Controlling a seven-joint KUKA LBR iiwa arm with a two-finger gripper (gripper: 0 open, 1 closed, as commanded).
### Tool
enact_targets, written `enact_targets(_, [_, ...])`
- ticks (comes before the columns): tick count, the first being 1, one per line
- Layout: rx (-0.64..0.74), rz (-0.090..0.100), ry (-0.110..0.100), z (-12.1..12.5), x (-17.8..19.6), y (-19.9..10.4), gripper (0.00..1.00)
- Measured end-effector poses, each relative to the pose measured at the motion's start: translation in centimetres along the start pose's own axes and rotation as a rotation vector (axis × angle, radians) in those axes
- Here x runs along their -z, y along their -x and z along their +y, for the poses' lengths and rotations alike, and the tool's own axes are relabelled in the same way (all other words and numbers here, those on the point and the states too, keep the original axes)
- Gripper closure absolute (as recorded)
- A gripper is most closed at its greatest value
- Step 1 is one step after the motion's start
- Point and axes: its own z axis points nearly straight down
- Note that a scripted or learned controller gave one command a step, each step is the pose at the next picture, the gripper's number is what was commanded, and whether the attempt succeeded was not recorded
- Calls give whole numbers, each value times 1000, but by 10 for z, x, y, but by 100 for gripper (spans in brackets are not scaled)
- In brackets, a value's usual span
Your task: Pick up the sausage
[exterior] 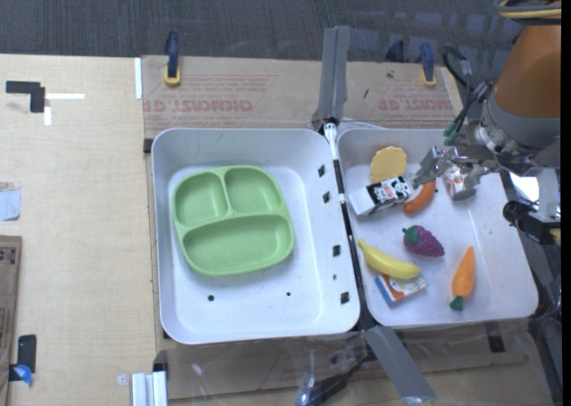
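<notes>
Overhead, from the fixed camera: two shallow white bins sat side by side on the bench, the left bin [169, 244] and the right bin [508, 293].

My two-finger gripper [434, 169] hung over the upper part of the right bin, reaching in from the right below the orange band of my arm [531, 65]. Whether it was spread or pressed together I could not tell; metal parts and glare blurred that spot.

The sausage, a short orange-red piece [419, 198], lay tilted just below and left of the gripper tip, its upper end at or under the tip. I could not tell if there was contact. I saw nothing clearly pinched.

Its lower left end was touching or just beside a small white box with black markings [382, 194]. Above that box lay a flat yellow-orange round piece [388, 163].

Lower in the same bin:
- purple bunch of toy grapes [424, 242], near the middle
- yellow toy banana [389, 261], left of the grapes, its end lying over a small orange-and-white packet [401, 288]
- orange toy carrot [462, 276], upright-ish, toward the right side

The left bin held a green plastic divided plate [234, 219] with three compartments.
</notes>
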Motion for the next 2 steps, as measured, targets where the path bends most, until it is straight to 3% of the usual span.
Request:
enact_targets(1, [-10,-2,20,29,-113,26,0])
enact_targets(2, [16,-2,23,63,-123,31,0])
